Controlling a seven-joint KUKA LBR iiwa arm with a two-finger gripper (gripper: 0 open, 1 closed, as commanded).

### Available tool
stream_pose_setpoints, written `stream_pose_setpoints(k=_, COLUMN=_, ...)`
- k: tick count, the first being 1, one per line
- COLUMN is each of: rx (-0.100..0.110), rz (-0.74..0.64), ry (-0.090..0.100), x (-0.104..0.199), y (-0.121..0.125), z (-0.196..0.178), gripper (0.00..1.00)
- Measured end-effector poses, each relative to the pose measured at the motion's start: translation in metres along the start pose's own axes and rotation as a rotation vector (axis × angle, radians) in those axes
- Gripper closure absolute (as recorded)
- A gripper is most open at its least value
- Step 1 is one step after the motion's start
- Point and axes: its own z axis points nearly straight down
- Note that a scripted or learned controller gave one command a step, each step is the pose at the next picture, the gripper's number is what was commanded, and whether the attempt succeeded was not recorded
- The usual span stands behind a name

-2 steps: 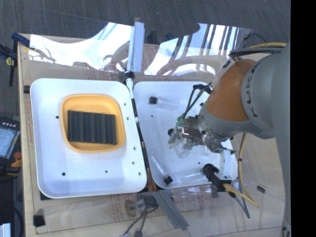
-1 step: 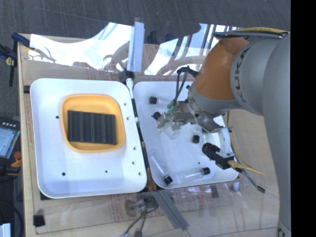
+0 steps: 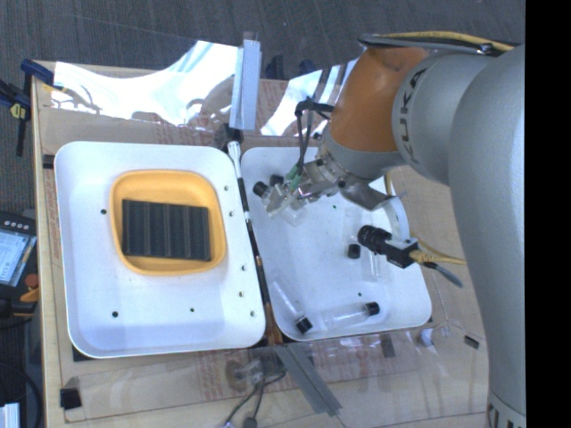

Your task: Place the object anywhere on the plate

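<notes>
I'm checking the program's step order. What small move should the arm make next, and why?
Probably drop toward a clear tube in the right bin. The gripper sits over that bin's upper left, while the yellow plate in the left bin bears just a dark grid.

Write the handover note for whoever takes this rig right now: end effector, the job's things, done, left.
End effector: low over the upper left of the right white bin; grip state unreadable, nothing seen in it.
Things: yellow rounded plate with a dark ribbed insert in the left white bin. Clear plastic tubes with black caps lie in the right bin, one near the front.
Done: nothing on the plate.
Left: pick an object, place it on the plate.
</notes>
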Motion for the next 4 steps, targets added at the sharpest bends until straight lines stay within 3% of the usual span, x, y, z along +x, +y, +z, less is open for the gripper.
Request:
stream_pose_setpoints(k=1, rx=0.0, rz=0.0, ry=0.0, x=0.0, y=0.0, z=0.0, gripper=0.0)
stream_pose_setpoints(k=2, rx=0.0, rz=0.0, ry=0.0, x=0.0, y=0.0, z=0.0, gripper=0.0)
stream_pose_setpoints(k=3, rx=0.001, rz=-0.033, ry=0.001, x=-0.003, y=0.012, z=-0.026, gripper=0.0)
stream_pose_setpoints(k=4, rx=-0.002, rz=-0.356, ry=-0.002, x=-0.03, y=0.041, z=-0.025, gripper=0.0)
